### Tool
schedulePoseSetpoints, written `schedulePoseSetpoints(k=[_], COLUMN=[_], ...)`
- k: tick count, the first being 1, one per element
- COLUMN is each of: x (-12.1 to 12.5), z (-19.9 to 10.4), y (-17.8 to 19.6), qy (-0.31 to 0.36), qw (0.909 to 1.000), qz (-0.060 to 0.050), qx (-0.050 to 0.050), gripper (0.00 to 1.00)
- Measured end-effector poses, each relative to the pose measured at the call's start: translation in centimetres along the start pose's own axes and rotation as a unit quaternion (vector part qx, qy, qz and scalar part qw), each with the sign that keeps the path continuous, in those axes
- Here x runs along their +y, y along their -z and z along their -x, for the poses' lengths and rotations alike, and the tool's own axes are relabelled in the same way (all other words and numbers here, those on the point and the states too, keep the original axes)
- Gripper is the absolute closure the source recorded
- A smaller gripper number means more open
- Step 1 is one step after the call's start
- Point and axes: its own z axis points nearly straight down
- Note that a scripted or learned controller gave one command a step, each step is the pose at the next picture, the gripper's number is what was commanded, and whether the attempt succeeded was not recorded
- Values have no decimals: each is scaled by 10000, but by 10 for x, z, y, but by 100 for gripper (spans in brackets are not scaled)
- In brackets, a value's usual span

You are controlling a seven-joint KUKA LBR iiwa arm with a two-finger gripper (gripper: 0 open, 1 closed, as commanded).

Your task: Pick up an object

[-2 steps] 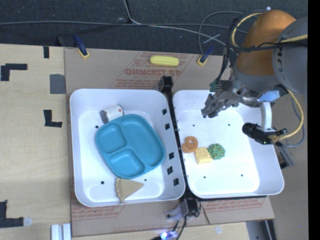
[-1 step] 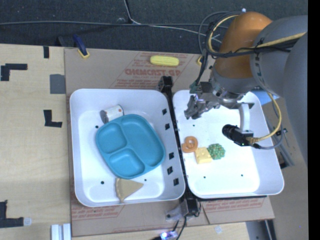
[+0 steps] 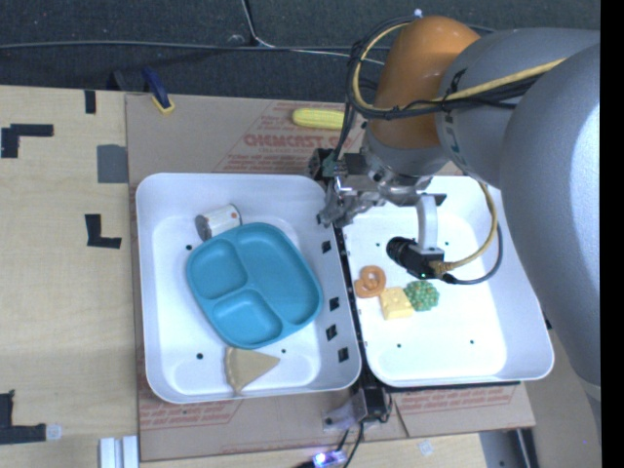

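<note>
My gripper (image 3: 336, 201) hangs over the divider between the two bins, at the right bin's (image 3: 517, 359) upper left corner, with the grey arm and its orange band above it. In the right bin lie an orange ring (image 3: 370, 282), a yellow block (image 3: 395, 305) and a green broccoli piece (image 3: 423, 294), close together below the gripper. The left bin (image 3: 156, 291) holds a blue divided plate (image 3: 255, 283), a small silver can (image 3: 216, 220) on its side and a tan wedge (image 3: 251, 367). Nothing shows held by the gripper.
A yellow corn cob (image 3: 317, 118) lies on the cardboard behind the bins. A black cable fitting (image 3: 408, 253) hangs from the wrist just above the ring. Cables run across the dark backdrop at the top.
</note>
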Motion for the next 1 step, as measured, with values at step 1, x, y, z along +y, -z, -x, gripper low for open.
schedulePoseSetpoints(k=[1], x=[-2], z=[-56], y=[12], qy=[3], qw=[10000], qz=[3], qx=[4], gripper=[100])
